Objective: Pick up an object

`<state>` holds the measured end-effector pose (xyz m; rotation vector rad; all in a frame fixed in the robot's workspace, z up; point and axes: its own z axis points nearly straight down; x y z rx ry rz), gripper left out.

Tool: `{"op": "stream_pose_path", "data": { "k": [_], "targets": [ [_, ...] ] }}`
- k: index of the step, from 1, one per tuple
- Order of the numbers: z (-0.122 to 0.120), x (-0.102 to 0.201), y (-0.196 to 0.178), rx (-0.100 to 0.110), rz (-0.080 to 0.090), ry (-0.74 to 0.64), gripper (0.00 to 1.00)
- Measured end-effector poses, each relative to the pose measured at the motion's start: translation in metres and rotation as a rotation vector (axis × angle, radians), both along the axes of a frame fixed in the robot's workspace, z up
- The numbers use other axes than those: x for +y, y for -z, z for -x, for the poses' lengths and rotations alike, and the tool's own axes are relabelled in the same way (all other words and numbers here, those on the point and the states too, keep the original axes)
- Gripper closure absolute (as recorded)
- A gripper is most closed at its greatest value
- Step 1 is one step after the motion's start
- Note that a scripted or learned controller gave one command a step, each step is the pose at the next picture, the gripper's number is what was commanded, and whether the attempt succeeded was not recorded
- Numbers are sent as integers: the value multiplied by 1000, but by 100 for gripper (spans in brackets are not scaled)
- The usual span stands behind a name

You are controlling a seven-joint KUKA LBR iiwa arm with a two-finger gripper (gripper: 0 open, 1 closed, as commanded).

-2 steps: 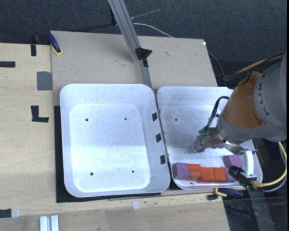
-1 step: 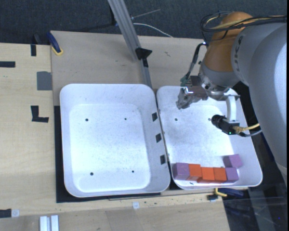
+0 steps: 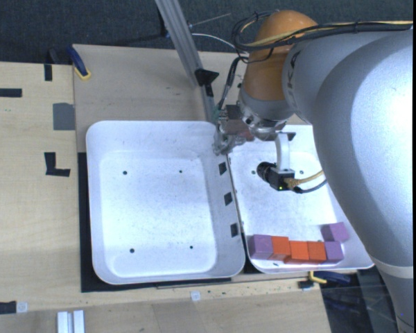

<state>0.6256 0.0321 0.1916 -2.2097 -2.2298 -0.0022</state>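
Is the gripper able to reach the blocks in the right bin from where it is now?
Probably yes: the gripper is at the right bin's far edge, and bare floor lies between it and the blocks.

Smooth white plastic speckled with dark flecks is seen in the left bin point(image 3: 104, 207), pale matt wood in the bench point(image 3: 28, 207), matt-painted grey casing with a glossy orange band point(image 3: 274, 54) on the arm point(image 3: 364, 116), and brushed metal in the slanted rail point(image 3: 184, 40).
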Motion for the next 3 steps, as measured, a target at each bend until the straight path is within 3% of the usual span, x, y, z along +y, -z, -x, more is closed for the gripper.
{"op": "stream_pose_path", "data": {
  "k": [1, 2, 3],
  "targets": [
    [-35, 67, 0, -1, 0, 1, 100],
    [-56, -58, 0, 0, 8, 15, 100],
    [-10, 12, -39, -1, -1, 2, 100]
  ]
}}
